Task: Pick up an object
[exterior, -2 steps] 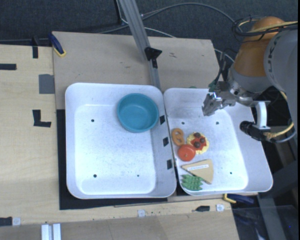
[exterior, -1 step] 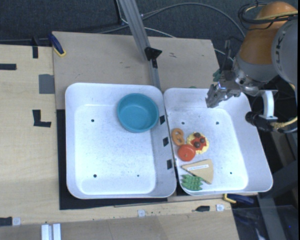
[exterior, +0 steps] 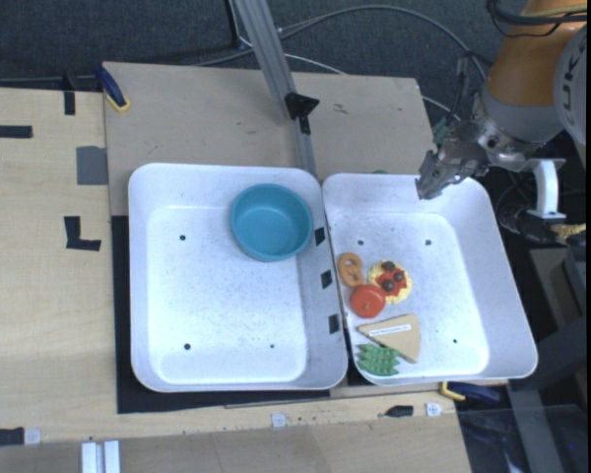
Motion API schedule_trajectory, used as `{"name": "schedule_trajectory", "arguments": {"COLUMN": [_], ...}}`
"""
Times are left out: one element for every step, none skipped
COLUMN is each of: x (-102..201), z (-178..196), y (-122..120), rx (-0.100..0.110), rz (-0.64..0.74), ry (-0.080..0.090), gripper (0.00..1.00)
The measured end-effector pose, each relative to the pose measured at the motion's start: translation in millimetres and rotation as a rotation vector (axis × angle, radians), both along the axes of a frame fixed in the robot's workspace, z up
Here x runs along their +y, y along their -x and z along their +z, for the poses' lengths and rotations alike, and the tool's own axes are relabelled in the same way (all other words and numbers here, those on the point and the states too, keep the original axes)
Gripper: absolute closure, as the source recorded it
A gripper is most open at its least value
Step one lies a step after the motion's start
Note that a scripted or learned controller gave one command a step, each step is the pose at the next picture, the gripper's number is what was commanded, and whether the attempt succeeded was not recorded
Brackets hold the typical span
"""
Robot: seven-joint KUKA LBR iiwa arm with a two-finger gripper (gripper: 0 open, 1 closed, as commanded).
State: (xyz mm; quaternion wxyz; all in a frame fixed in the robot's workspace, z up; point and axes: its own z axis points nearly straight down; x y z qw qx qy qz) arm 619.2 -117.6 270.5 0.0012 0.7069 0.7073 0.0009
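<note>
My gripper (exterior: 430,186) hangs over the far right corner of the right bin (exterior: 473,264), well above and away from the objects. At the bin's near left lie several small items close together: a brown pretzel (exterior: 350,267), a yellow piece with dark berries (exterior: 390,278), a red tomato (exterior: 367,302), a tan sandwich wedge (exterior: 395,335) and a green leafy piece (exterior: 377,360). Nothing shows between the fingertips.
A blue bowl (exterior: 270,222) sits at the far right of the left bin (exterior: 177,294). A grey pole (exterior: 276,62) slants down to the ridge between the bins. Cables run behind the right bin.
</note>
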Motion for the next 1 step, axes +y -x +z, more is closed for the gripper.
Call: {"name": "schedule_trajectory", "arguments": {"x": [55.9], "z": [-6.5], "y": [25.0], "rx": [0.004], "rz": [0.004], "ry": [-0.001], "gripper": [1.00]}}
